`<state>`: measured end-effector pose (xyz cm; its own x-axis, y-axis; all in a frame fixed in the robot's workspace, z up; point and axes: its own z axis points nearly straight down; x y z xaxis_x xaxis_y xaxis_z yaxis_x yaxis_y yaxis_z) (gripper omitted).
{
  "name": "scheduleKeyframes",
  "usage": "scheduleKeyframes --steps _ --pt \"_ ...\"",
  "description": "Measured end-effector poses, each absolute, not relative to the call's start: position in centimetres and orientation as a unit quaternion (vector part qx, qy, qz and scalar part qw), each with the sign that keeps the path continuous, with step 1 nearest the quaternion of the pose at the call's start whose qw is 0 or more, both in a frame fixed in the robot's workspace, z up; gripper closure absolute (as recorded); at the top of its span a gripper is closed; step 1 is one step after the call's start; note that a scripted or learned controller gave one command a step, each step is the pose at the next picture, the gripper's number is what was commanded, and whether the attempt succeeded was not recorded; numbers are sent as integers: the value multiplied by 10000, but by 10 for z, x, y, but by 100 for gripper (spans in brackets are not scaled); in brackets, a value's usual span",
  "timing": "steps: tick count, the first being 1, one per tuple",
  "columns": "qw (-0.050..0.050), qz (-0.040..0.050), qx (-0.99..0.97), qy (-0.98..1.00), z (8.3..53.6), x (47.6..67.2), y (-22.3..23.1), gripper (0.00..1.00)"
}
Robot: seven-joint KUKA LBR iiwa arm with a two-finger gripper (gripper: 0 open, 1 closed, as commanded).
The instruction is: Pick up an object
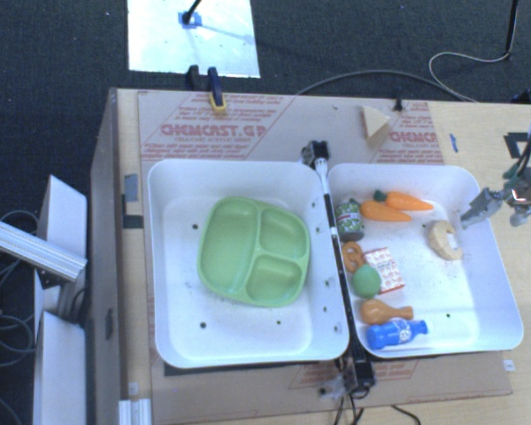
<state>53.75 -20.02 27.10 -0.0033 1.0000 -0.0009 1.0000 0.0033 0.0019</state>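
The right bin (506,304) holds several small items. An orange carrot (396,206) lies at its far side beside a small dark can (349,219). A pale bread roll (443,239) rests near the right wall. Down the left side are a pretzel (352,256), a red-and-white packet (387,269), a green ball (366,281), an orange drumstick (383,311) and a blue bottle (396,333). My gripper (480,207) hangs over the bin's upper right rim, just right of and above the roll, with nothing seen in it.
The left bin (173,264) carries a green divided plate (255,251). A black divider strip (332,237) runs between the bins. Cardboard (248,127) covers the bench behind them, with a tan wedge (374,124) on it.
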Motion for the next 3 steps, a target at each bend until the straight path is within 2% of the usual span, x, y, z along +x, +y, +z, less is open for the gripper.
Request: scheduleKeyframes --steps 1,2,3 --pt "0 0 7066 7077 183 488 -160 0" --pt "-9 -2 7060 7082 113 488 -102 0" --pt "7 2 7066 7076 84 504 -122 0"
